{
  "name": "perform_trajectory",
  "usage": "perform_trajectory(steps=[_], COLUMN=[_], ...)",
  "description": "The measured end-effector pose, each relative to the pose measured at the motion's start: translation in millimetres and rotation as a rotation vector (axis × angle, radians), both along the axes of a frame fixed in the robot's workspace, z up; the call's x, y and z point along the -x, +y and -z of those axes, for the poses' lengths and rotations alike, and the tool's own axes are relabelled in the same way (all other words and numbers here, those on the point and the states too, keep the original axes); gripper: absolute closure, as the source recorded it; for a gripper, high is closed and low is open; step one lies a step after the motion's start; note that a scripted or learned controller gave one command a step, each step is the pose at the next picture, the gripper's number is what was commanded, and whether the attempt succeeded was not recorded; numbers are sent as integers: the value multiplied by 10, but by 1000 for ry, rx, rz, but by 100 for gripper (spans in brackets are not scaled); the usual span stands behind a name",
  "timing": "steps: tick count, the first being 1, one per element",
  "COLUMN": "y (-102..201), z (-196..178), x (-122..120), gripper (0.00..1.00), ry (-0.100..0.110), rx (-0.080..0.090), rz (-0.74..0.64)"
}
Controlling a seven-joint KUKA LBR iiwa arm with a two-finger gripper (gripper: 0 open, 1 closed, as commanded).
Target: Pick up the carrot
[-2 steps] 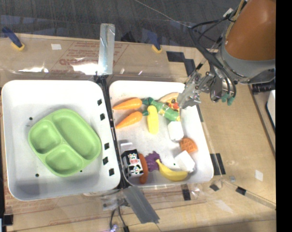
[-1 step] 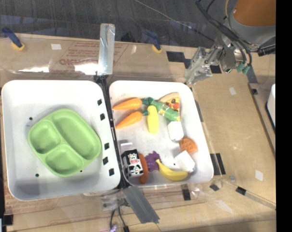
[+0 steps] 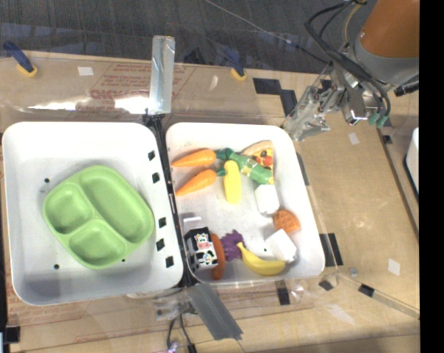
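Observation:
Two orange carrots lie side by side at the upper left of the right bin [image 3: 314, 226]: one [image 3: 195, 157] nearer the back wall, the other [image 3: 196, 181] just below it. Both rest on the bin floor, and nothing is touching them. My gripper [image 3: 307, 123] hangs over the bin's back right corner, well to the right of the carrots. Its fingers are open and nothing is between them.
Beside the carrots lie a yellow corn cob [image 3: 232, 182], a pizza slice [image 3: 259, 154] and a white block [image 3: 267, 198]. Nearer the front are a banana [image 3: 262, 262], purple grapes [image 3: 231, 240] and a small carton [image 3: 200, 245]. The left bin [image 3: 16, 271] holds a green divided plate [image 3: 97, 215].

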State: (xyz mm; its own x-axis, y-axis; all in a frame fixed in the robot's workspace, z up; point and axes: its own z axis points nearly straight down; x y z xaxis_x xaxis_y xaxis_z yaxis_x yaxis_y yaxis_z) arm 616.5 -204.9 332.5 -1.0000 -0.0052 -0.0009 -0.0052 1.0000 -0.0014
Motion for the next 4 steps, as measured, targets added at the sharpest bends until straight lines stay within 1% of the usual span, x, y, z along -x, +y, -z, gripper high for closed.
perform_trajectory(steps=[1,2,3,4], y=[-31,-30,-31,-31], z=[-319,16,-383,-599], x=[-418,-415,-402,-417], gripper=[100,100,100,100], ry=[-5,0,-5,-3], rx=[1,-1,2,2], rz=[-128,-370,-458,-611])
